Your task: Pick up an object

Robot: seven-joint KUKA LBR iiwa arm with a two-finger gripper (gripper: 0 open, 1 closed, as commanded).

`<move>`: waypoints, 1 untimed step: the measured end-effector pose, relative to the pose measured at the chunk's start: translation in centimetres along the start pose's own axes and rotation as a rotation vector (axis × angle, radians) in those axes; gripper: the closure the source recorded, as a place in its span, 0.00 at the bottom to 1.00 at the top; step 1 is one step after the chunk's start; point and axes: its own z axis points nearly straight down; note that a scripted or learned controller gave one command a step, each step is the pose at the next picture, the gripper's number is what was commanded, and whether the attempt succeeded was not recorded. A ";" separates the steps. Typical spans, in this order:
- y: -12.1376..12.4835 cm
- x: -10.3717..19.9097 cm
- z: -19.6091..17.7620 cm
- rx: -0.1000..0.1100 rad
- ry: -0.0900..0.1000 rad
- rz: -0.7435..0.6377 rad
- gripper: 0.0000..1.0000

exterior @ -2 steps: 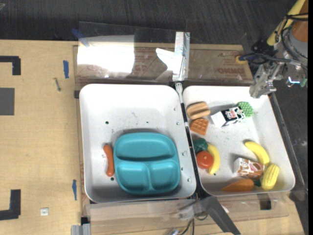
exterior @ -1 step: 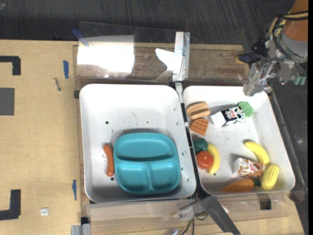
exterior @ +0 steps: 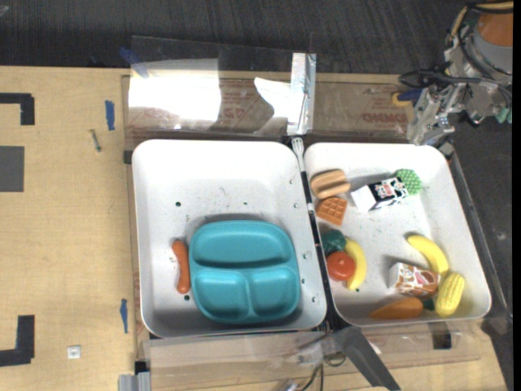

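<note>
My gripper [exterior: 435, 125] hangs at the top right, just beyond the far right corner of the right bin [exterior: 468, 218], with nothing seen in it. The right bin holds several toy foods: a bun [exterior: 330, 182], a waffle [exterior: 332, 210], a black-and-white carton [exterior: 385, 192], a green leafy piece [exterior: 409, 181], a red tomato [exterior: 340, 265], a banana [exterior: 430, 253], a corn cob [exterior: 450, 293], a carrot [exterior: 399, 308] and a printed packet [exterior: 415, 279]. All of them lie apart from the gripper.
The left bin [exterior: 163, 177] holds a teal divided plate [exterior: 242, 271] and an orange sausage [exterior: 182, 265] beside it. A clear plastic sheet [exterior: 220, 96] and an upright divider [exterior: 301, 92] stand behind the bins. Cables [exterior: 423, 78] trail near the arm.
</note>
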 end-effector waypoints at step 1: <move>1.2 -0.1 -0.6 -0.001 0.002 -0.043 1.00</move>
